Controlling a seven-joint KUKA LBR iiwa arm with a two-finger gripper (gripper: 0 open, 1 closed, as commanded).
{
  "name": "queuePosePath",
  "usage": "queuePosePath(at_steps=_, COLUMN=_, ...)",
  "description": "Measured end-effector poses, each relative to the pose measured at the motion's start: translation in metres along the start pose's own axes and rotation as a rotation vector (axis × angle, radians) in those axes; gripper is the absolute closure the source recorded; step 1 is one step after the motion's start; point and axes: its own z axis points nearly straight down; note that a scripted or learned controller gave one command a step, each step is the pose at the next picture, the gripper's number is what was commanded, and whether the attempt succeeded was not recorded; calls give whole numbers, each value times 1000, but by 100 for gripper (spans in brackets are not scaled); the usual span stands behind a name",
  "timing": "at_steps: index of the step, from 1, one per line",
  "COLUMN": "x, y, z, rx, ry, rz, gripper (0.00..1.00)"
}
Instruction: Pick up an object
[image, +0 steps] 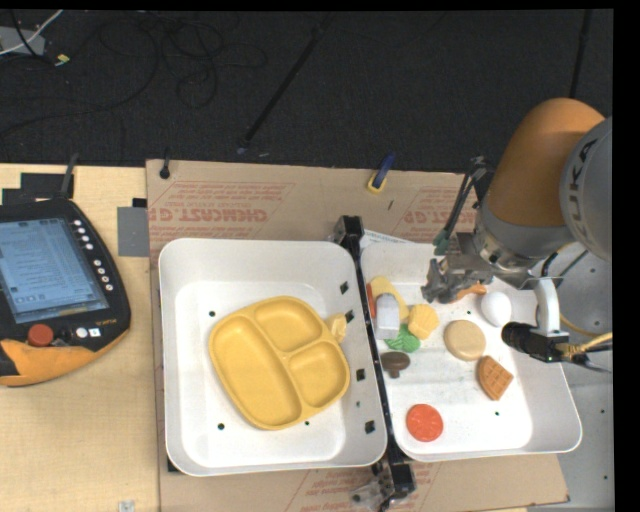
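grey and orange, the arm leans in from the right and its gripper (447, 283) hangs low over the back of the right bin (560, 440), near the upper edge of the toy food lying there. i can't tell from here how the fingers stand; the dark mechanism blurs into shadow, and nothing shows between them, so i'd judge that nothing has been picked up yet.

everything looks to be lying loose on the bin floor: a white egg (495, 306) just beside the gripper, a yellow piece (423, 321) a little below it, a round tan cookie (464, 339), a brown waffle-like piece (494, 377), a red disc (425, 422) near the front, a green bit (400, 341), a small dark brown piece (396, 364), and a white bottle-shaped thing (386, 315) by the divider. the left bin (185, 440) holds a yellow divided plate (278, 360).

to my eye the task is at the approach stage. the egg and the yellow piece seem the likeliest targets, being nearest. closing on one, then lifting it clear, is all still to do.
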Motion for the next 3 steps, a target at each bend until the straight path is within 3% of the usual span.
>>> queuePosePath(at_steps=2, x=99, y=30, z=13, rx=0, ry=-1, rz=0, gripper=100)
queuePosePath(at_steps=3, x=151, y=48, z=-10, rx=-2, ry=0, rz=0, gripper=100)
